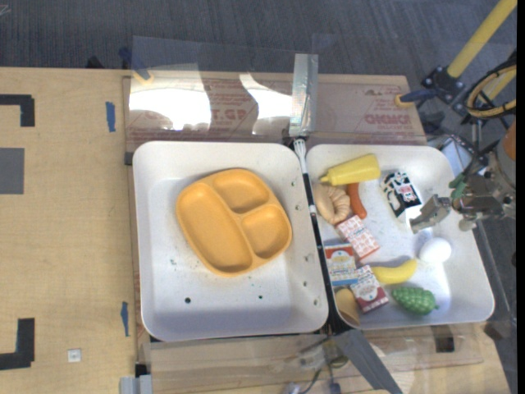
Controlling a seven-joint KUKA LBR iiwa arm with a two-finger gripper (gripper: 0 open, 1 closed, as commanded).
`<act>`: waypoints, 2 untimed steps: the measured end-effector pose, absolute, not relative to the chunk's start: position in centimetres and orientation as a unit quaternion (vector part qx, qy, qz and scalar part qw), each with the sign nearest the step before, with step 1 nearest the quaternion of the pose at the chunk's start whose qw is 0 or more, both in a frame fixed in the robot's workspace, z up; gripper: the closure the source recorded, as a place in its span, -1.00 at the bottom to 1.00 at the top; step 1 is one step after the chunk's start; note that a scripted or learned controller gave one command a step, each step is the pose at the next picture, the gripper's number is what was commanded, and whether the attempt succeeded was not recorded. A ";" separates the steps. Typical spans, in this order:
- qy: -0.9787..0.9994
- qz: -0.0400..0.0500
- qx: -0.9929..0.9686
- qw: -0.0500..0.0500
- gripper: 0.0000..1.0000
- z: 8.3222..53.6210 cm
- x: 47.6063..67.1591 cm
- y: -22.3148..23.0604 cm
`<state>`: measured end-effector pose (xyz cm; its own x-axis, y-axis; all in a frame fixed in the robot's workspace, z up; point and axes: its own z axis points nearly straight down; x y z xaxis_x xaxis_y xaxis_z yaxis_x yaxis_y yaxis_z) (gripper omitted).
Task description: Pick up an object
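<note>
The right bin (472, 290) holds several small items: a yellow mustard bottle (351, 171), a black-and-white carton (402, 192), a sausage (357, 200), a tan bread piece (331, 205), red-and-white packets (358, 238), a banana (395, 271), a green bumpy toy (414, 300) and a white egg (435, 250). My gripper (435, 212) hangs over the right side of this bin. It is just right of the carton and above the egg. Nothing shows in its grasp.
The left bin (156, 302) holds an orange-yellow divided plate (234, 218). A metal divider (302, 105) stands at the back between the bins. Cables and a yellow pole (484, 31) lie beyond the right bin's far corner.
</note>
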<state>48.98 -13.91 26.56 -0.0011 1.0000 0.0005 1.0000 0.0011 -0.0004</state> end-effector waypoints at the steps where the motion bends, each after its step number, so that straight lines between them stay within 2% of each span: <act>1: -0.594 0.003 -0.804 0.004 -1.00 11.6 49.0 -14.1; 2: -0.354 -0.005 -0.935 -0.003 -1.00 9.1 52.7 -9.9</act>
<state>52.72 -9.86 9.10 0.7487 0.6629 0.0070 0.6628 -0.7487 0.0100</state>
